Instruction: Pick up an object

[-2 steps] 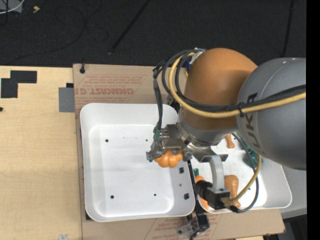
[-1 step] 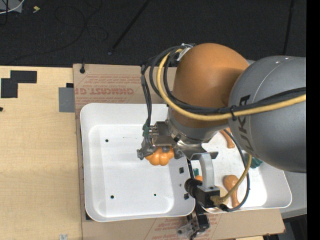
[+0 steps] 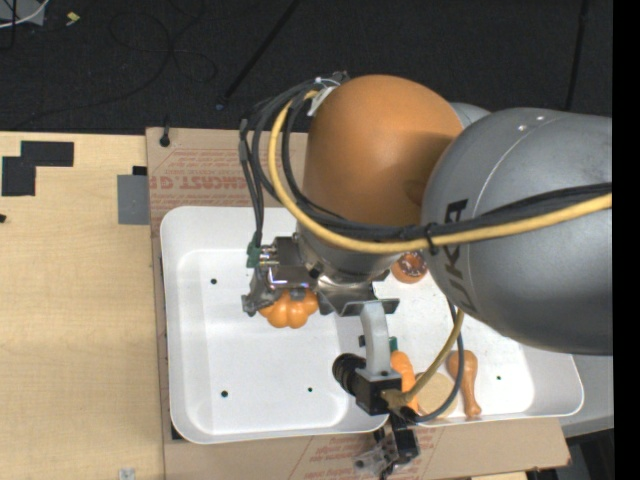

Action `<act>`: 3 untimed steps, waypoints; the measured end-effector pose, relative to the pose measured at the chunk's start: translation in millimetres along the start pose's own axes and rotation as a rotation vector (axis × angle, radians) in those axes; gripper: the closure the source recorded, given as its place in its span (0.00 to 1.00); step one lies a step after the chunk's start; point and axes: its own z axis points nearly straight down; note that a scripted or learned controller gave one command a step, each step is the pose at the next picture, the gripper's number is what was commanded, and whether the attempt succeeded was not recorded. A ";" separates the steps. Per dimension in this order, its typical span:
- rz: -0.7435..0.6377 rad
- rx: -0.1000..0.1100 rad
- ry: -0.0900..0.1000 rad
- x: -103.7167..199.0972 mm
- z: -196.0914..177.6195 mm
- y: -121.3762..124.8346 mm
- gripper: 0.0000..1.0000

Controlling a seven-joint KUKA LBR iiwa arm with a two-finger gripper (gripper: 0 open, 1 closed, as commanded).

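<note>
The arm (image 3: 500, 218) is reaching in from the right and hanging low over the white bin (image 3: 215, 368), its orange band covering the bin's far half. The tool (image 3: 278, 290) is sitting at the left of the wrist, directly over a small orange pumpkin-like object (image 3: 285, 312), and appears to be touching it from above. Whether the tool is apart or clamped on the pumpkin, I cannot tell. Nearer and to the right, an orange carrot-like piece (image 3: 402, 368) and a tan drumstick-shaped piece (image 3: 465, 378) are lying on the bin floor. The grasp step seems to be in hand; next it calls for a firm closing, then a straight lift.
</note>
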 end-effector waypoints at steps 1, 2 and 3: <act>0.001 -0.010 0.003 28.2 -86.8 27.2 1.00; 0.001 -0.010 0.001 47.4 -156.8 96.3 1.00; 0.000 -0.005 0.001 45.4 -218.0 87.3 1.00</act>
